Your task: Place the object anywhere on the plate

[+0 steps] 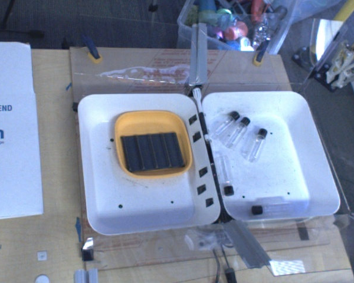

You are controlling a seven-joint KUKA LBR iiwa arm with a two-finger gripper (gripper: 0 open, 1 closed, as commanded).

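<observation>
A yellow square plate (125,126) lies in the left white bin (100,199). On it rests a flat black ribbed slab (152,151), covering most of the plate's floor. In the right white bin (307,175) lie several clear vials with black caps: two close together (235,125), one (256,143) to their right, and one (224,173) near the bin's left wall. Another clear vial (276,206) with a black cap (256,210) lies along the front wall.
The two bins meet at a raised wall with black clips (202,153). A white cardboard box (9,128) lies on the bench at the left. A clear tub of coloured toys (242,10) stands behind the bins.
</observation>
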